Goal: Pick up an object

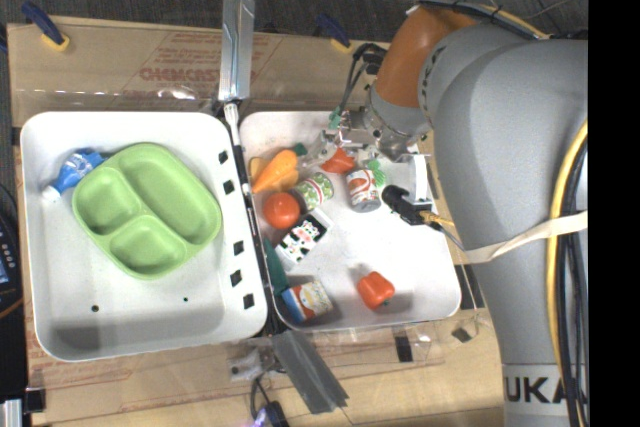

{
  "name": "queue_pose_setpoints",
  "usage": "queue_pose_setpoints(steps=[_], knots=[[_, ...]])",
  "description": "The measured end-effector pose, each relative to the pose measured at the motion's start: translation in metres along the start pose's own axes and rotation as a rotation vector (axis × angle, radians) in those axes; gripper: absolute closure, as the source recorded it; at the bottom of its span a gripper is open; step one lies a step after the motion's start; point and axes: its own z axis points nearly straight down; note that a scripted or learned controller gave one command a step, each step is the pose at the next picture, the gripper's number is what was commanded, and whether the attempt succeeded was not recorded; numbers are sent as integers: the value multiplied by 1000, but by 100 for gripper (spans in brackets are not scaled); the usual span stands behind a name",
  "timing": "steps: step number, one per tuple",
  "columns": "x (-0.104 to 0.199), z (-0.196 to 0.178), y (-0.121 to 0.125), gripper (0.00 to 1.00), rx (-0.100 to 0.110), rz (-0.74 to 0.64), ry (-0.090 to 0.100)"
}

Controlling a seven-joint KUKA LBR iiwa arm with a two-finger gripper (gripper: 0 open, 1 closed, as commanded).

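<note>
Cardboard-covered bench (120,55), two white bins (60,315); claw (345,143) over right bin, grip state unclear.

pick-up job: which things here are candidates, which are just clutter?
In play, right bin, near the end effector:
- orange carrot
- red tomato
- two small cans
- domino
- red pepper piece
- small jar

Lying about, left bin:
- green divided plate
- blue item behind the plate
</note>
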Motion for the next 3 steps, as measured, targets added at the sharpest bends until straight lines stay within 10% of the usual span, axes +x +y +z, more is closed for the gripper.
queue_pose_setpoints(steps=[2, 3], knots=[[21, 0, -46, 0, 3, 159, 2], [21, -10, -46, 100, 5, 154, 2]])
